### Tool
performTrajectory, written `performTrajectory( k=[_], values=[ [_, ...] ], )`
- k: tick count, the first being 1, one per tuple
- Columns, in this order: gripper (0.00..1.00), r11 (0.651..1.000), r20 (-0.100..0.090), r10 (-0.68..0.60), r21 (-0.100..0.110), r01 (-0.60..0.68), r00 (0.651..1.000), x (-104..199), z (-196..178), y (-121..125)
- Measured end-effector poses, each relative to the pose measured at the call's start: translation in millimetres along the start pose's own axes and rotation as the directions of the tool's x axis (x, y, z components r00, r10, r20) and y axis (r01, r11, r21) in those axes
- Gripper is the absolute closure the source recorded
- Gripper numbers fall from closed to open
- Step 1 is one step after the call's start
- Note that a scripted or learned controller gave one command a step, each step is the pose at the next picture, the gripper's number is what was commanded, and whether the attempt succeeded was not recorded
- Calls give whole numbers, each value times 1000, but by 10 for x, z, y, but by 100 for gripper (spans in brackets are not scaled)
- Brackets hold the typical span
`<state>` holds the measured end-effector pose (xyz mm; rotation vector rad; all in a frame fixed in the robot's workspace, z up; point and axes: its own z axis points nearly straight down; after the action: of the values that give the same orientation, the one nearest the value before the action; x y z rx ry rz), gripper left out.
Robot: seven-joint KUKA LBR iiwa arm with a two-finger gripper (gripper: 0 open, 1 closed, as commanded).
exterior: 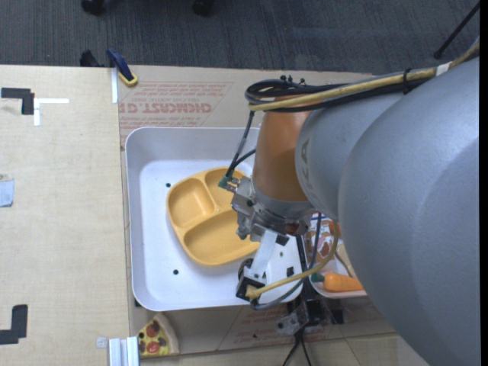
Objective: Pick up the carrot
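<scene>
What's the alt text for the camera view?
Grey robot arm with an orange band reaches over a white bin, above the edge of a yellow divided plate. The carrot lies further to the view's right, partly hidden by the arm.

Arm (396, 204) is a fat, smooth, rounded grey shell, matte with soft highlights. Orange band (280, 158) wraps it just above a grey metal wrist (263, 221) with stepped edges. Black and yellow cables (335, 91) run bundled along the arm's top edge and loop near the orange band.
</scene>
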<state>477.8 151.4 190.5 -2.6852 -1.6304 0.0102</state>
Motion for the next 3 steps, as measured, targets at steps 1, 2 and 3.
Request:
performTrajectory(
  k=[1, 2, 3],
  values=[
    [100, 925, 0, 380, 1, -380, 925, -124, 319, 56],
    [100, 627, -14, 779, 3, -779, 627, 164, 971, -49],
    [100, 627, -5, 779, 1, -779, 627, 741, 329, -243]
  ],
)
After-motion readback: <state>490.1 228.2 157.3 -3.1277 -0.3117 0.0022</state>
